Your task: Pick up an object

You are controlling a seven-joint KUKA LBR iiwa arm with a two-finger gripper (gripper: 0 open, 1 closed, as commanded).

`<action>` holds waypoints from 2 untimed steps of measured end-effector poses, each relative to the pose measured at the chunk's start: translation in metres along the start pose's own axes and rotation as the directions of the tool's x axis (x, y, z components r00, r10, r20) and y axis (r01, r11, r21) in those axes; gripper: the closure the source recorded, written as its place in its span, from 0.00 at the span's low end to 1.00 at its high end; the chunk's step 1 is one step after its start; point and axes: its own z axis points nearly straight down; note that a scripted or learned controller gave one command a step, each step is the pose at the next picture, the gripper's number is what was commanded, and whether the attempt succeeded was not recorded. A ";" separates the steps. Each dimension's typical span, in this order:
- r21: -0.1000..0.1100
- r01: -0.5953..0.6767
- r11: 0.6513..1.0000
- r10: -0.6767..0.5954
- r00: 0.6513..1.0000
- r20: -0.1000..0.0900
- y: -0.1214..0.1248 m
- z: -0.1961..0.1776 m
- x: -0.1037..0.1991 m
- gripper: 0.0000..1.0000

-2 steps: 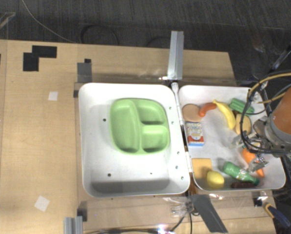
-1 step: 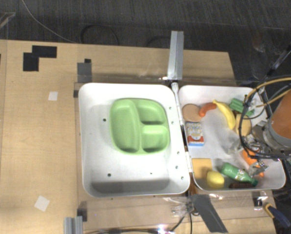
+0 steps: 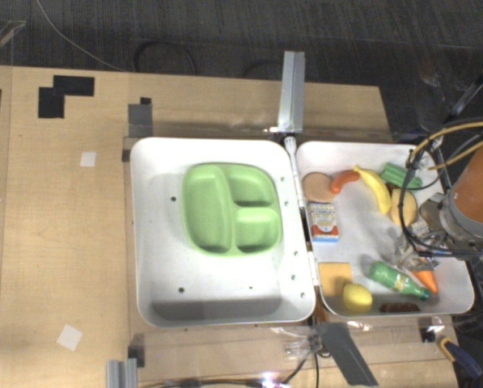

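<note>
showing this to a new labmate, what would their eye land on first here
Most likely the light green divided tray, lying alone in the middle of the left bin. Next comes the clutter in the right bin: a yellow banana near the top, a lemon at the bottom edge and a green bottle beside it. The grey arm with its orange band reaches in from the right over that bin.

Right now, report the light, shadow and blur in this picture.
Camera view: even overhead light; soft shadow along the near inner wall of the left bin; mild sheen on the green tray; arm at the right edge is blurred, the gripper hard to read; banana and lemon are sharp enough.
</note>
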 end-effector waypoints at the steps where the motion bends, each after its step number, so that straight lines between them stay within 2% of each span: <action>1: -0.001 0.000 1.000 0.000 1.000 -0.001 0.000 0.001 0.000 0.00; 2: -0.013 0.006 1.000 -0.006 1.000 -0.013 0.003 0.015 0.006 0.00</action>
